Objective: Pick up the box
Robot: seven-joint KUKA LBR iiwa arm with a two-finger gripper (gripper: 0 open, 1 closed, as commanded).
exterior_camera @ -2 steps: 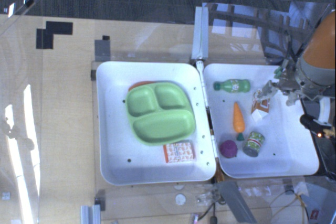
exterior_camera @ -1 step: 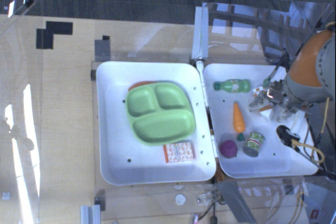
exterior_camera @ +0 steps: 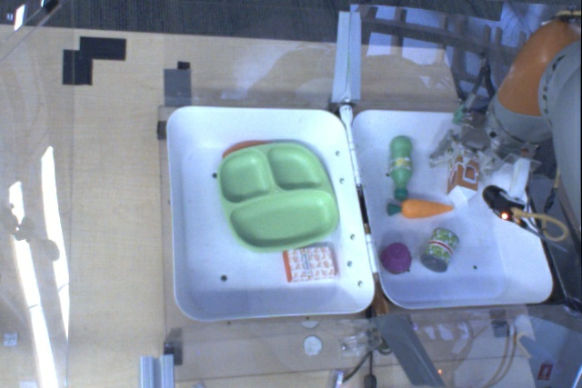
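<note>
The box (exterior_camera: 310,263), a small flat carton with a red and white pattern, lies in the left bin (exterior_camera: 195,286) just below the green divided plate (exterior_camera: 275,194), untouched. The gripper (exterior_camera: 473,145) hovers over the right bin (exterior_camera: 518,282), well apart from it, near a small orange packet (exterior_camera: 462,175). The pickup looks not yet started. No print is readable.

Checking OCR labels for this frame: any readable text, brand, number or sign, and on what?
None can be read.
Small red-and-white patterned box in the left bin: print blurred.
Green plastic bottle in the right bin: label too small.
Small green-labelled can: label blurred.
Orange-and-white packet under the gripper: markings illegible.
</note>
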